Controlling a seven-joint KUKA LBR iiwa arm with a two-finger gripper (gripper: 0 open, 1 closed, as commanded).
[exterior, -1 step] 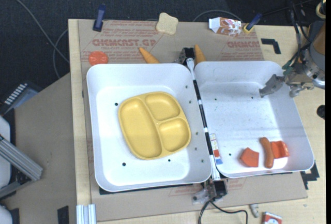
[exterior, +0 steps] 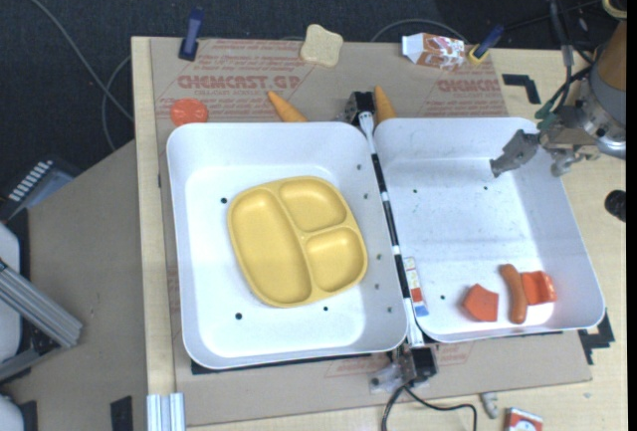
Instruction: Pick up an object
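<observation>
Reaching in from the right: arm (exterior: 607, 71), its grey wrist hanging over the upper right corner of the right bin.
Arm pose: bent in low from the right edge, the wrist turned so the tool points left and slightly down toward the bin floor.
Tool (exterior: 513, 155): over the upper part of the right bin (exterior: 448, 210), near its back wall; grey fingers show as one wedge, and whether they are parted or closed cannot be told. Nothing is seen between them.
Right bin contents: orange block (exterior: 482, 303), sausage (exterior: 515, 292) and red block (exterior: 538, 288), all in the lower right corner, near the front rim.
Spacing: sausage lies between the two blocks, touching or just beside the red one; the orange block sits a little apart to its left.
Tool to objects: well apart; the objects lie at the near end of the bin, the tool at the far end.
Left bin (exterior: 199, 220): holds a yellow tray (exterior: 297, 240) with three compartments, lying flat near the middle.
Bench (exterior: 100, 220): behind the bins lie a bread slice (exterior: 321, 44), a carrot (exterior: 286, 107), an orange disc (exterior: 188, 110), a blue clip (exterior: 191, 33) and a small carton (exterior: 434, 49).
</observation>
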